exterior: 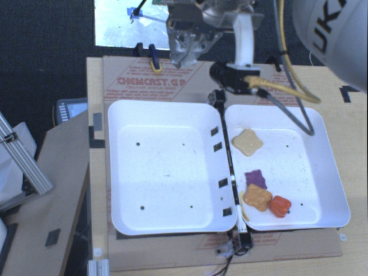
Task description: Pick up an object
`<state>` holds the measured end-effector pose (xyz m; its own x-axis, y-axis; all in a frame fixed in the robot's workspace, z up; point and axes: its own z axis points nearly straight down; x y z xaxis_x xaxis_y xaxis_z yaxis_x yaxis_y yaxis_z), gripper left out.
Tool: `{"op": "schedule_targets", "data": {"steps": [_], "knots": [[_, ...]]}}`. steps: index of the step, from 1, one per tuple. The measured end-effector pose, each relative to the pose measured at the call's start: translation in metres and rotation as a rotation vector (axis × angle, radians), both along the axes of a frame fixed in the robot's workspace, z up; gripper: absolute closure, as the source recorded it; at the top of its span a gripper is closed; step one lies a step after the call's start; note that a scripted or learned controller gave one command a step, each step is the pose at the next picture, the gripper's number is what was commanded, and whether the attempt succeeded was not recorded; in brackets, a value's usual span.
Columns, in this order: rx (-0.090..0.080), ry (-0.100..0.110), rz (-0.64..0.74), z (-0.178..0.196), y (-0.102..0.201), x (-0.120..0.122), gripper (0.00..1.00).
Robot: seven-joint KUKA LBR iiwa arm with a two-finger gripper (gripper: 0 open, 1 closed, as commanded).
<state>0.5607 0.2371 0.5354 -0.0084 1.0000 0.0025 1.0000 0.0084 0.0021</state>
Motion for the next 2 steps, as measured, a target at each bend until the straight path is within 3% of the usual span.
{"op": "schedule_targets", "data": {"steps": [1,2], "knots": [[-0.002,0.002,-0.011,0.000,-0.057,-0.025,1.00],[0.000,-0.002,-0.001,-0.001,0.000,0.005,1.00]]}}
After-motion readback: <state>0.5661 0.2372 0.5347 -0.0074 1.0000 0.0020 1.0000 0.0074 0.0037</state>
